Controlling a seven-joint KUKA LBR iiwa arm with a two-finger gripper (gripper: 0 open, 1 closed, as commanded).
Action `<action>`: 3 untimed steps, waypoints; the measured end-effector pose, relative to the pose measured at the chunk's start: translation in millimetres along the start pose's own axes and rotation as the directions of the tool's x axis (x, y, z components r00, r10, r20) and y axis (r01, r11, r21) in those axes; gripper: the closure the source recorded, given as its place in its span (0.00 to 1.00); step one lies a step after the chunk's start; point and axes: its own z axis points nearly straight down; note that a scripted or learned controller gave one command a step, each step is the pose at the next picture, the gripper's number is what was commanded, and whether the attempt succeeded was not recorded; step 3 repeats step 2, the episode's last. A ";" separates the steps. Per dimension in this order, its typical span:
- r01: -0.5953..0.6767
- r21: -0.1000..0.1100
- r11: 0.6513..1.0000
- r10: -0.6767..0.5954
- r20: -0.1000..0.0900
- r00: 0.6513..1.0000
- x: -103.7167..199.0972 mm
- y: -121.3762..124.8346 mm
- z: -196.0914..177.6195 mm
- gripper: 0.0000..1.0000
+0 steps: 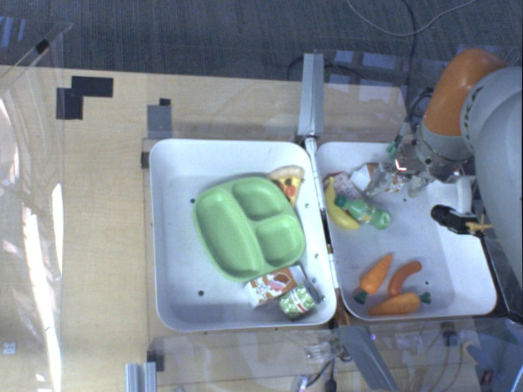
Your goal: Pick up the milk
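Milk carton: lying at the left bin's near edge, beside the green tray; gripper: over the right bin's far side, well apart, jaws' state untellable; you're pre-approach; next, cross left and descend.

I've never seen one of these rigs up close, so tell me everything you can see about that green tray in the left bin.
The green tray is a light green, plastic-looking food tray with rounded corners and three sunken compartments, one long and two smaller. All three look empty. It lies flat but turned at an angle in the left bin. A pizza slice sits at its upper right corner, and a small carton lies by its lower edge.
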 end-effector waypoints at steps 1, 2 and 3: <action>-0.072 -0.061 0.996 0.072 -0.005 0.997 -35.0 -32.8 -124.9 0.00; -0.112 -0.059 0.992 0.111 -0.007 0.994 -32.4 7.4 -120.6 0.00; -0.112 -0.059 0.992 0.111 -0.007 0.994 -32.4 7.4 -120.6 0.00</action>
